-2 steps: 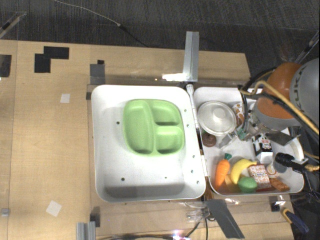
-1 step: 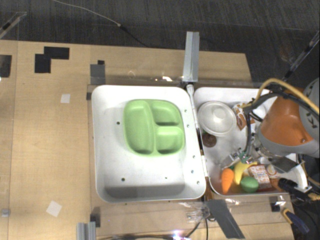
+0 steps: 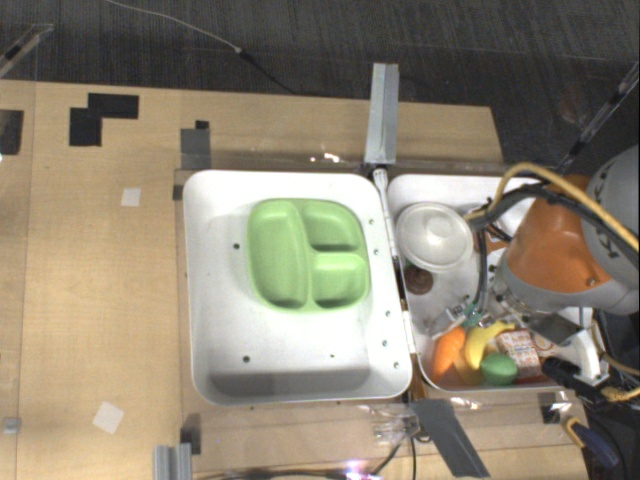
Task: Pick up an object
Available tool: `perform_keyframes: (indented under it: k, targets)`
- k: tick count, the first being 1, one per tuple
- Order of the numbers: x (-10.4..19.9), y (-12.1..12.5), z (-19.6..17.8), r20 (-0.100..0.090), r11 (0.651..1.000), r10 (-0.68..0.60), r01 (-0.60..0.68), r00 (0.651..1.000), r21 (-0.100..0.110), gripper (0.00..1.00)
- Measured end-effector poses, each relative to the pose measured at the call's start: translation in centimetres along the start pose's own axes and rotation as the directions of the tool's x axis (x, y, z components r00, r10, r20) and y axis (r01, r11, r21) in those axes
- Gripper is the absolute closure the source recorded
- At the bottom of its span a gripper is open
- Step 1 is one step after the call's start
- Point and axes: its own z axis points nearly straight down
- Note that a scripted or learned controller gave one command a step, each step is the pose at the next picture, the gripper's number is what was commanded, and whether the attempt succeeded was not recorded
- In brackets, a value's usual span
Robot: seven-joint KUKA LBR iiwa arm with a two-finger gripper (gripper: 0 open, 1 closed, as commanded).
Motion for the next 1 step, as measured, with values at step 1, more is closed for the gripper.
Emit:
perform_keyframes:
  k: [1]
  targets:
    - [-0.32,0.36,-1.34,0.010,1.000,-0.001,0.002,1.000,-0.011,1.00]
